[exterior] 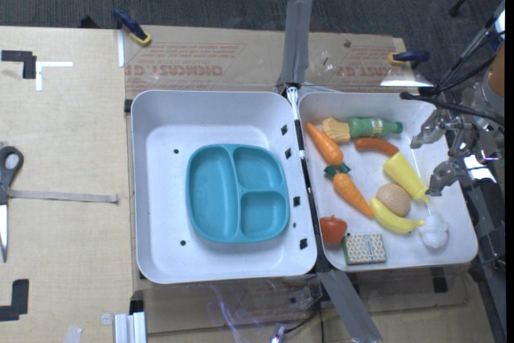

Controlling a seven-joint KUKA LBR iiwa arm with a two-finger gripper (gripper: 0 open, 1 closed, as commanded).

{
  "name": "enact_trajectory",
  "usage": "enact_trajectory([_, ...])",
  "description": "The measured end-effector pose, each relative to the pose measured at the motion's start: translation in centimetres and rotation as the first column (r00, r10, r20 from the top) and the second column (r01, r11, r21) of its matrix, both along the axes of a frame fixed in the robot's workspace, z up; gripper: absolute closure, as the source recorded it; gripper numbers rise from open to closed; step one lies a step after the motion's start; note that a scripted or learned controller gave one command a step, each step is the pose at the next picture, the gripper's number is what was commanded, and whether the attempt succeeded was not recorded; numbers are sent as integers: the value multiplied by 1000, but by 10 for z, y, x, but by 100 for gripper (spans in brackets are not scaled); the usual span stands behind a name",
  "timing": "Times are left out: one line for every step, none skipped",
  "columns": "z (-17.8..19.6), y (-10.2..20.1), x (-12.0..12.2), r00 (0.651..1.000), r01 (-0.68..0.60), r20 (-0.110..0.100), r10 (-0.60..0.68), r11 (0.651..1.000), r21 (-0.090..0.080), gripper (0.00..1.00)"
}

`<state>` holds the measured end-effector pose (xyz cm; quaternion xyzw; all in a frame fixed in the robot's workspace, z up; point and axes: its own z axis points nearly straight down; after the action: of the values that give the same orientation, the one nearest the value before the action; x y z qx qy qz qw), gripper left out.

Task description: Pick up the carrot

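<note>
Nearest the camera, along the front of the right bin (458, 253), lie a red tomato (332, 229), a small patterned box (365, 249) and a clear crumpled piece (434, 234); just behind them a yellow banana (395, 218) curves under a beige egg (393, 199). One carrot (352, 193) lies slantwise in the bin's left half, tip toward the banana; a second carrot (324, 145) lies just beyond it, near the left wall. Farther back are a yellow pepper (404, 175), an orange-red chili (376, 145) and a green-handled brush (363, 128). The left bin (152, 173) holds a teal divided plate (238, 193). The gripper (438, 161) reaches in over the right rim, fingers spread apart and holding nothing, well apart from both carrots.
</note>
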<state>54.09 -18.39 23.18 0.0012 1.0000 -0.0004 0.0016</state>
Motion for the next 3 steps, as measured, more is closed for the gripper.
enact_trajectory([-81, 67, 19, 997, -77, 0, 77, 997, 1, 0])
enact_trajectory([-139, 90, -19, 998, 57, 3, -57, 998, 0, 0])
enact_trajectory([-139, 82, 26, 895, 445, 1, -445, 895, 1, 0])
